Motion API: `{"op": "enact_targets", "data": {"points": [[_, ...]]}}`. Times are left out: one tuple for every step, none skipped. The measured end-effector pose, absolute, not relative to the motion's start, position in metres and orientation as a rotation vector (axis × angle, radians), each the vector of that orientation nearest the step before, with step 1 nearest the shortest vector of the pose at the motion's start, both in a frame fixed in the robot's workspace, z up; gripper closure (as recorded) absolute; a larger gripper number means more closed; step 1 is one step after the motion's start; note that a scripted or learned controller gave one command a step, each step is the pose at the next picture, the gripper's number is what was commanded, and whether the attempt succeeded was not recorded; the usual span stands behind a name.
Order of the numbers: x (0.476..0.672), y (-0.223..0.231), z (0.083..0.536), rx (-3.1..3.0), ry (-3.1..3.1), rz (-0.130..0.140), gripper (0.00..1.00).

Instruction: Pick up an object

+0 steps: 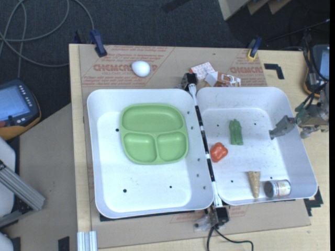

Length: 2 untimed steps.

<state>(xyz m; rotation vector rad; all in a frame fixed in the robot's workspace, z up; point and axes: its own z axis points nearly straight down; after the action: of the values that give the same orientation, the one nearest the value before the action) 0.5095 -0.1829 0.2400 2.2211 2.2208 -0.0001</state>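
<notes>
The right bin (293,156) holds a green pickle-shaped piece (236,132), an orange-red pepper (218,151), a tan ice-cream cone (254,182) and a small metal can (277,188) lying on its side. My gripper (284,126) hangs at the bin's right side, to the right of the green piece and well apart from it. Nothing shows in its grasp.
The left bin (104,187) carries a green divided plate (154,133). A white egg (140,68) and some crumpled wrappers (212,75) lie on the cardboard behind the bins. Blue clamps (98,42) (254,47) grip the board's back edge.
</notes>
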Motion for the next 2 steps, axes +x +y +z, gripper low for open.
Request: {"op": "enact_targets", "data": {"points": [[0.569, -0.168, 0.125, 2.221, 2.224, -0.001, 0.0], [0.595, -0.128, 0.084, 2.221, 2.224, -0.001, 0.0]]}}
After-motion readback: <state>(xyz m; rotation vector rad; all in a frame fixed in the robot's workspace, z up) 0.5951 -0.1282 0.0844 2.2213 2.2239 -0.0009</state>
